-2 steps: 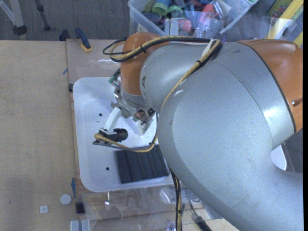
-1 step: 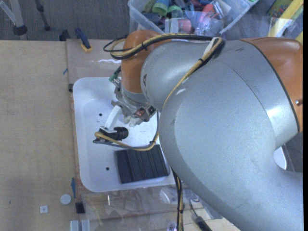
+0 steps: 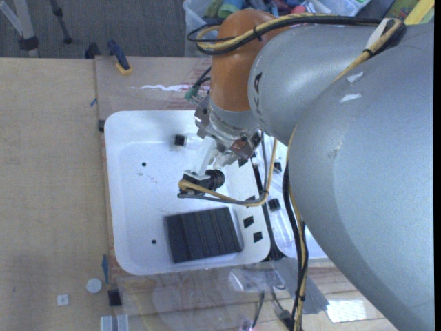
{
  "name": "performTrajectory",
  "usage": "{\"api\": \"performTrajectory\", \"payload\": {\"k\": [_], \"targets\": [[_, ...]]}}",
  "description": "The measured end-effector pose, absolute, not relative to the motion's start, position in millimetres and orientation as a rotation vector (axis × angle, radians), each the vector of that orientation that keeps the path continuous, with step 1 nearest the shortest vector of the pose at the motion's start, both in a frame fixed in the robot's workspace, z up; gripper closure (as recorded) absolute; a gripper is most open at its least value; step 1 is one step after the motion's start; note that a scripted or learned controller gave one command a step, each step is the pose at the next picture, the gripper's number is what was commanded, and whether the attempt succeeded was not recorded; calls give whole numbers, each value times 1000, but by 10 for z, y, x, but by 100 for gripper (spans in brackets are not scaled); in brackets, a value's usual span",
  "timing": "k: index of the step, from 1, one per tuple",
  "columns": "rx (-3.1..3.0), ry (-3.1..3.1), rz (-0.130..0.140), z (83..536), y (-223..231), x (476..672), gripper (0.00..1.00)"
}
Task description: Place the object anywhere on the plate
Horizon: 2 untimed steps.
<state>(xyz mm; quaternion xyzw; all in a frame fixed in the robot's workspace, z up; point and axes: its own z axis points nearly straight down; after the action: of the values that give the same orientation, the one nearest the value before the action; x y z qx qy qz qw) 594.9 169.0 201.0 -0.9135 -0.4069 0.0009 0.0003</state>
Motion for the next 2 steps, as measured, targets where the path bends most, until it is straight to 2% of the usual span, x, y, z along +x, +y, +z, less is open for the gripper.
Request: {"api": "performTrajectory", "payload": {"k": [1,2], "targets": [[-2859,-1299,-7,943,2189,5371,100],[-2534,-1855,2,1759,2144,5032,100]]}}
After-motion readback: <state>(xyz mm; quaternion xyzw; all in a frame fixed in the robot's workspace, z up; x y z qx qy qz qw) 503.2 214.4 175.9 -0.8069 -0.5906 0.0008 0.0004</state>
